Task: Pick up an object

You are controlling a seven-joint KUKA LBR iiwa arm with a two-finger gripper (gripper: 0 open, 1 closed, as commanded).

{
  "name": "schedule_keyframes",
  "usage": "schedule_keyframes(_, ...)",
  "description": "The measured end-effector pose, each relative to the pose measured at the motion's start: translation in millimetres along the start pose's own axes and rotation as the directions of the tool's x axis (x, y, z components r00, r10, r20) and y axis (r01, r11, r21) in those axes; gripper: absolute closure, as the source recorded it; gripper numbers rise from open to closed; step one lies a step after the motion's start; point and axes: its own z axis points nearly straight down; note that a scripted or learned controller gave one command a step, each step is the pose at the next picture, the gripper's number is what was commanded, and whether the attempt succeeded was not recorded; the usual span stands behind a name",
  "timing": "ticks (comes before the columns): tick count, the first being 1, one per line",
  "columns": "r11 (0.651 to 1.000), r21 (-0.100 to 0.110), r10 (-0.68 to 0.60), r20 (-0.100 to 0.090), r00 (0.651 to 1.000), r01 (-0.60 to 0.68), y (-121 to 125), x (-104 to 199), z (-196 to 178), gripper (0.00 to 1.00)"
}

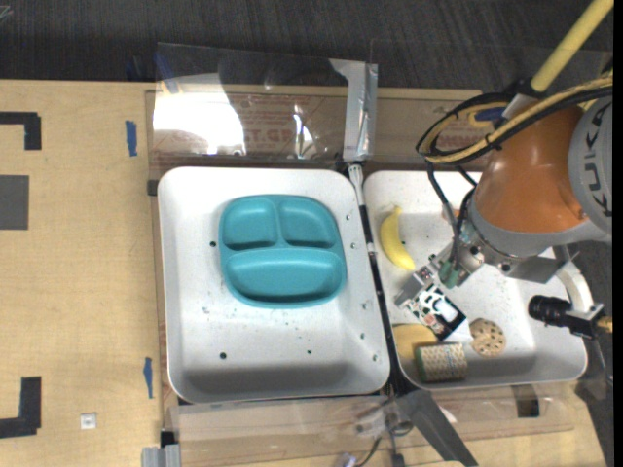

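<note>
Grey arm (531, 183) low, wrist angled down-left

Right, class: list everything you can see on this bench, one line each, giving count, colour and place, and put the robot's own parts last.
Bins: two, white, side by side on the bench.
Divided plate: one, teal, middle of the left bin.
Banana: one, yellow, right bin near its left wall.
Black-and-white item: one, right bin centre, just below the gripper.
Cookie-like disc: one, tan with dark spots, right bin front.
Speckled cylinder: one, greenish, right bin front edge.
Arm: one, grey with orange band, over the right bin.
Gripper: one, metal, low in the right bin.
</note>
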Motion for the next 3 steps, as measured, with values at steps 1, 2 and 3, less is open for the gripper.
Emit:
schedule_keyframes(1, 0.999, 0.008, 0.050, -0.005, 0.999, -0.050, -28, 11, 2, 0.00)
schedule_keyframes(2, 0.999, 0.008, 0.050, -0.004, 0.999, -0.050, -28, 11, 3, 0.00)
schedule_keyframes(3, 0.997, 0.003, -0.072, 0.000, 0.997, 0.072, -39, -8, -36, 0.00)
